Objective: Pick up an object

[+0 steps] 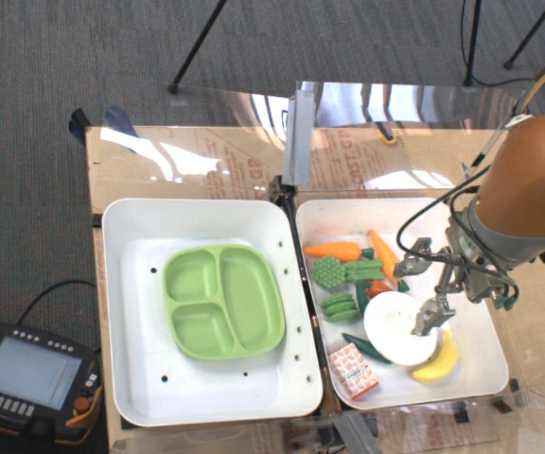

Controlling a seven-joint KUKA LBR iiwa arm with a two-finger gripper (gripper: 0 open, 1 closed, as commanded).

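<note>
Bench [187, 164] with glossy sheet, grey carpet [83, 45], tripod legs [202, 36]

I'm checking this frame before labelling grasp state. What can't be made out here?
- Gripper: whether it touches the white plate below it; the slanted overhead camera view gives no height cue.
- Banana: its upper end, hidden behind the plate's rim.
- Green toy vegetables: individual kinds, too small and crowded beside the carrots.
- Small carton: its print, too small to read.
</note>
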